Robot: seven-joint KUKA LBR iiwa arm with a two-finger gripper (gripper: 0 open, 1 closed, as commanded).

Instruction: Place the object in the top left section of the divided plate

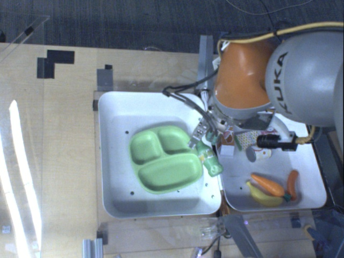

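A light green divided plate (141, 156) lies in the left bin (115, 198). It has two small sections at the top and one large section below. My gripper (201, 138) hangs at the plate's right edge, under the orange wrist band. A translucent green object (210, 162) sits between its fingers and slants down to the right, over the plate's right rim and the wall between the two bins. The top left section (146, 144) holds nothing.
The right bin (317, 198) holds a carrot (267, 185), a banana (263, 196) and a reddish sausage (292, 182) near its front. A small meshed packet (244, 139) lies under the arm. The grey arm body covers the right bin's back part.
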